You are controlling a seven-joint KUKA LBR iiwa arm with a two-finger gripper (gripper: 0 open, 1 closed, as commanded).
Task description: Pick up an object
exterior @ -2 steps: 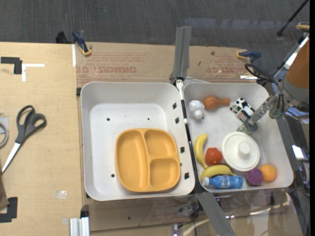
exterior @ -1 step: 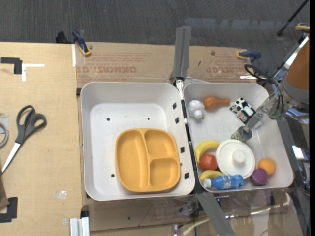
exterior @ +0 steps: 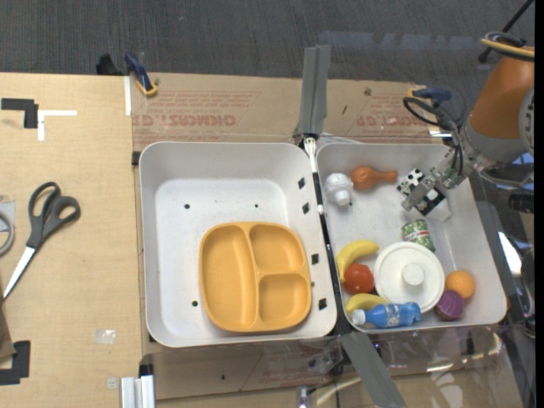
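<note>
Objects for picking lie mostly in the right-hand bin [exterior: 378, 215] of the camera view, eleven by my count. Along its far edge sit one small white figure [exterior: 338, 189] by the far left corner, one orange drumstick-shaped toy [exterior: 374, 176] just beside it, and one white die [exterior: 411, 179] with black spots.

My gripper [exterior: 422, 198] hangs just beside the die, on the side toward the bin's right wall. I cannot tell how far it is open, nor whether it has hold of anything.

Just nearward of it lies one green can [exterior: 418, 234], against the rim of one round white lid [exterior: 410, 272] in the middle of the bin's near half. There are two bananas. The first banana [exterior: 357, 252] is by the left wall and the second banana [exterior: 365, 303] is toward the near left corner, with one red tomato [exterior: 359, 277] between them.

One blue bottle [exterior: 389, 315] lies on its side along the near edge. In the near right corner are one orange [exterior: 460, 283] and one purple piece [exterior: 449, 305], close together.

The left-hand bin [exterior: 161, 228] carries a single thing — one yellow plate [exterior: 255, 276] with three compartments, toward its near edge. On the bench [exterior: 76, 313], well apart from both bins and toward the view's left edge, lies one pair of scissors [exterior: 42, 219].
</note>
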